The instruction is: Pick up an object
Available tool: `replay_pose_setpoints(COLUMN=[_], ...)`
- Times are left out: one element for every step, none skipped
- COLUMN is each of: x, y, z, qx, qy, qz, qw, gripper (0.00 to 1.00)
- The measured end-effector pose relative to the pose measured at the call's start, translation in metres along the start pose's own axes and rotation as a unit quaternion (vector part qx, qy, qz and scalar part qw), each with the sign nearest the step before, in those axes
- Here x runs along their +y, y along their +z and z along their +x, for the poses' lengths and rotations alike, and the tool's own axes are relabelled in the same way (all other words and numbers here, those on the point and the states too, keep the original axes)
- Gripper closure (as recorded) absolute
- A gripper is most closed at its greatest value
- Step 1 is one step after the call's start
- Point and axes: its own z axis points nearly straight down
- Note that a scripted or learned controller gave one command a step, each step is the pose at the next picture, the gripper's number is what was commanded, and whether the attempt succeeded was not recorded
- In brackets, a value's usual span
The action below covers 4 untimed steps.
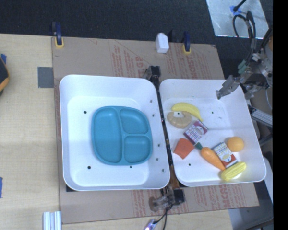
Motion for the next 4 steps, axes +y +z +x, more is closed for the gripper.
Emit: replay_pose_setpoints(x=[-0.040, -0.056, -0.065, -0.066], y=[0.124, 0.172, 0.195, 0.185], z=[0.044, 0.047, 0.050, 0.049], qx=[0.000, 0.000, 0.000, -0.001], qy=[0.001, 0.000, 0.000, -0.001], qz=[0.001, 0.000, 0.000, 0.001], qw=[1.0000, 1.0000, 1.0000, 1.0000], gripper=[0.00, 0.00, 0.00, 1.00])
